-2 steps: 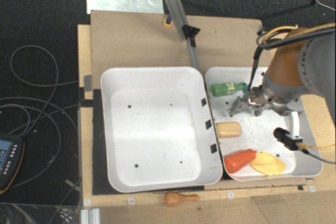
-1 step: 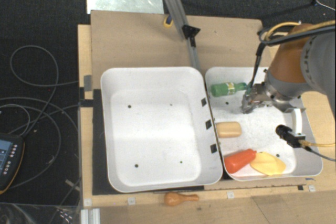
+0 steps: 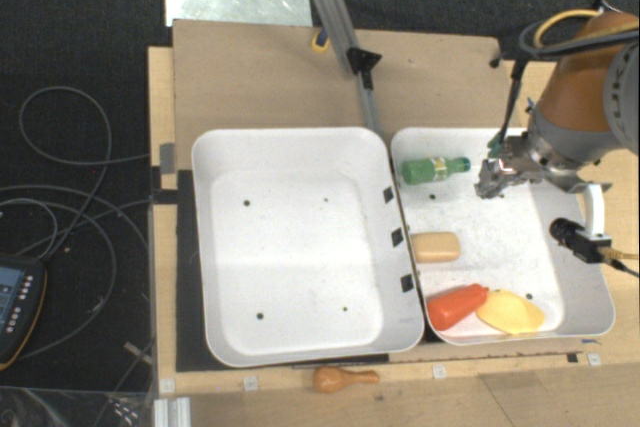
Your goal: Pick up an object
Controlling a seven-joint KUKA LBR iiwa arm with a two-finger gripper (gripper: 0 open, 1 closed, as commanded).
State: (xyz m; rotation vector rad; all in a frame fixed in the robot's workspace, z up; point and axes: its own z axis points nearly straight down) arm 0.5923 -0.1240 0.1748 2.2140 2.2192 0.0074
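In the right bin (image 3: 580, 300) lie a green bottle (image 3: 433, 169) at the far left corner, a tan block (image 3: 436, 247) by the left wall, a red-orange piece (image 3: 456, 305) and a yellow piece (image 3: 511, 312) along the front. My gripper (image 3: 491, 181) hangs over the far part of the right bin, just to the right of the green bottle's cap and apart from it. Nothing shows between its fingers.
The left bin (image 3: 300, 245) sits beside the right one, with a divider of black clips (image 3: 397, 237) between them. A tan pear-shaped object (image 3: 345, 377) lies on the bench in front of the bins. A grey pole (image 3: 335, 5) slants over the back of the bench.
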